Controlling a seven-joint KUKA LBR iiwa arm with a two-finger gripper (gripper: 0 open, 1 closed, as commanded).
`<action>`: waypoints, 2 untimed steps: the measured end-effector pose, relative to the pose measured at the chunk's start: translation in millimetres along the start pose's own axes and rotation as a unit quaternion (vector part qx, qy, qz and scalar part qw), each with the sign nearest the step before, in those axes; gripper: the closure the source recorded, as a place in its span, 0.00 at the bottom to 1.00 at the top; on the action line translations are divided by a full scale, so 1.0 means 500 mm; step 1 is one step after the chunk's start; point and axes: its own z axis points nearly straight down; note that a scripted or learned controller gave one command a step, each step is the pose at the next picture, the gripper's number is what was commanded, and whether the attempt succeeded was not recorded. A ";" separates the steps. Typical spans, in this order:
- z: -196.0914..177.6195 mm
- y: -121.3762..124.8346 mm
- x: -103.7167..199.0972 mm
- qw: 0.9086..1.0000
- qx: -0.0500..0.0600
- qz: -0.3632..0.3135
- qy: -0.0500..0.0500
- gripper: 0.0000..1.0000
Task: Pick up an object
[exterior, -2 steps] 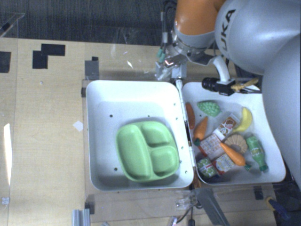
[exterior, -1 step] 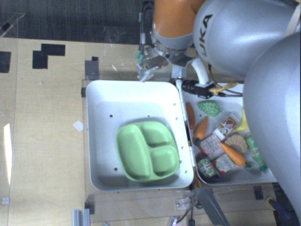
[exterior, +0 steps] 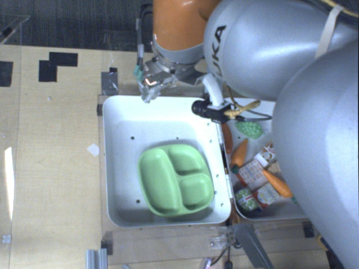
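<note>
My gripper (exterior: pixel 148 89) hangs over the far rim of the left bin (exterior: pixel 112 150), near its back edge, under the orange wrist band. A green divided plate (exterior: pixel 175 179) lies flat in the front half of that bin, well below the gripper and apart from it. The right bin (exterior: pixel 242 210) holds an orange carrot (exterior: pixel 239 152), a second carrot (exterior: pixel 277 184), a bumpy green piece (exterior: pixel 249 129) and several small printed packets (exterior: pixel 255 175). The arm hides much of the right bin.
The big grey arm body covers the upper right of the view. A black cable fitting (exterior: pixel 208 111) juts over the rim between the bins. Tan bench surface with black markers (exterior: pixel 56 65) lies to the left.
</note>
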 end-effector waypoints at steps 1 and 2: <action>-0.026 0.003 0.001 1.000 -0.004 -0.001 0.000 1.00; 0.138 -0.052 -0.145 1.000 0.001 0.012 0.000 1.00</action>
